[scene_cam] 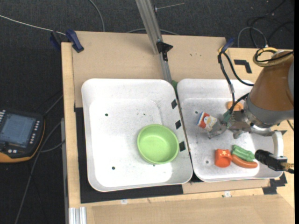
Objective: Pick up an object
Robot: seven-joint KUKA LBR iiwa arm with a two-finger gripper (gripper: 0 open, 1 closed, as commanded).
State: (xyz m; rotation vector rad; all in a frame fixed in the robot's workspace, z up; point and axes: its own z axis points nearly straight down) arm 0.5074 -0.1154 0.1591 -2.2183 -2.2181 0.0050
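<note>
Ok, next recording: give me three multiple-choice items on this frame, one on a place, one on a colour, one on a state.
1. Where does the bowl lie?
A. in the left bin
B. in the right bin
C. on the bare bench

2. What colour is the bowl?
A. blue
B. light green
C. red

3. How does the bowl stand?
A. tipped on its side
B. upside down
C. upright, opening upward

Answers:
1 A: the bowl rests near the left bin's lower right corner, while the claw is over the right bin beside the small red and white packet.
2 B: its rim and inside are light green all over.
3 C: the camera looks down into its hollow inside.
</note>
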